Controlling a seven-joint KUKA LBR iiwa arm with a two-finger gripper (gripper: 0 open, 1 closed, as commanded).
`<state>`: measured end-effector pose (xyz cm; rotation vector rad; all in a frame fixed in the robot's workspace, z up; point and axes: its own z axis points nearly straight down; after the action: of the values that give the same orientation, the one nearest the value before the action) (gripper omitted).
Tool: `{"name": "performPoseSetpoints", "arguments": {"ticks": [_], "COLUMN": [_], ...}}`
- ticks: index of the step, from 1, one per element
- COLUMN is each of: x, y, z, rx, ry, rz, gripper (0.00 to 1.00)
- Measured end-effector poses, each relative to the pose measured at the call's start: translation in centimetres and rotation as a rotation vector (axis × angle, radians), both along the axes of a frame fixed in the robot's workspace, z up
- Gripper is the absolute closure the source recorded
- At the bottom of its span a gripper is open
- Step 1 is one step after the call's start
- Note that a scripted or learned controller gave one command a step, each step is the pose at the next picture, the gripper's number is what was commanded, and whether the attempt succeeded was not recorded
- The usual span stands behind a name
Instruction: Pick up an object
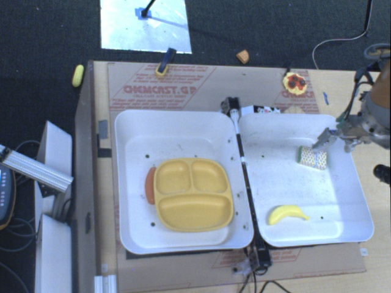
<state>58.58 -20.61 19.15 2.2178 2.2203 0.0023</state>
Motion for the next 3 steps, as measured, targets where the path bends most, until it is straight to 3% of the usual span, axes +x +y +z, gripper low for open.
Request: {"name": "performPoseSetpoints", "arguments": {"ticks": [1,2,3], "x": [0.7,8.4,4.0], "y": [1.0,0.0,0.9], "z": [-10.3,-6.2,-8.5], "rx": [-0.002,-0.001,0.001], "ry": [-0.007,-0.003,0.002], "rz": [0.003,0.003,0.001], "gripper": [0.00,0.00,0.00]}}
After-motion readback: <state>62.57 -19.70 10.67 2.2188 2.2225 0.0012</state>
